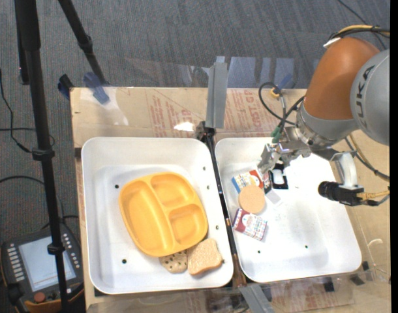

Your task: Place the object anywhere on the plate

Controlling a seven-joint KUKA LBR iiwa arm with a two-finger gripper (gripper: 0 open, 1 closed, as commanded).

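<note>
Bread and cracker lie at the near edge of the left bin; the gripper hangs over the right bin's small items.

Nearest the camera, a slice of bread [205, 257] and a brown cracker [175, 262] rest on the floor of the left bin [98, 175], both touching the near rim of the yellow plate [162, 212], which sits tilted across that bin with three compartments. In the right bin [316, 253], a small red-and-white packet [250, 225] lies near the dividing wall; just beyond it, touching or overlapping it, is a round tan disc [252, 200], and behind that a blue-and-white packet [243, 180] beside a red item [256, 175]. The gripper [273, 169] is above and just right of these items, close to a dark object [279, 182]. Its opening cannot be told, and nothing is seen between its tips. The arm [342, 87] rises at far right.
</note>
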